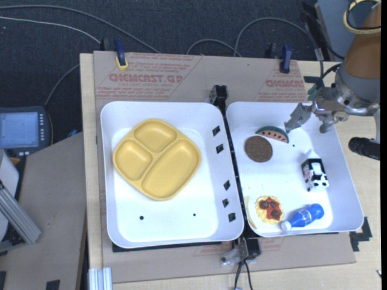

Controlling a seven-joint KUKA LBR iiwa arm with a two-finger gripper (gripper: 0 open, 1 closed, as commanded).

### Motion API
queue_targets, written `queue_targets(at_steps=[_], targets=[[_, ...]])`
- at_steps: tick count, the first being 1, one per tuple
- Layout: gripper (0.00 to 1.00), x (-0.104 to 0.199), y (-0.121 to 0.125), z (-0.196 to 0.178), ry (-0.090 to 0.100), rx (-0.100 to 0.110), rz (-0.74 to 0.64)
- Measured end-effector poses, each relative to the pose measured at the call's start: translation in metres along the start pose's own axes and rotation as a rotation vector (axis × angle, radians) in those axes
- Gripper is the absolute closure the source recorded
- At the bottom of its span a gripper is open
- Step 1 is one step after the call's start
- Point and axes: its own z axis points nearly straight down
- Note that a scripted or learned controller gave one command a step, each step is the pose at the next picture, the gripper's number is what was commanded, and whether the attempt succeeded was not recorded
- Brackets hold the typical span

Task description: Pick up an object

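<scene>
Gripper point(308, 118) hovering over the back edge of the right-hand shallow white bin point(344, 189), two fingers spread apart, nothing between them. Candidates all in that bin: red-and-green watermelon slice toy point(271, 133) just left of the gripper, round brown cookie-like disc point(259, 148) in front of the slice, black-and-white cow-print carton point(314, 174) further forward, small pizza toy with red topping point(269, 208) and blue plastic bottle lying flat point(304, 215) near the front wall. Probably best: shift left over the slice, square the fingers across its narrow width, descend clear of the disc. Left-hand white bin point(115, 162) with yellow three-compartment plastic tray point(157, 158). Cardboard-covered desk point(157, 74), blue clamps, dark carpet, loose cables behind.
</scene>
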Motion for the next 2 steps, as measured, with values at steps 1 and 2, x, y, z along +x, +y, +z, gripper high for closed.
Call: queue_targets(at_steps=[1, 2], targets=[[0.00, 0.000, 0.002, -0.006, -0.002, -0.011, -0.002], [0.00, -0.001, 0.006, 0.057, -0.001, -0.004, -0.002]])
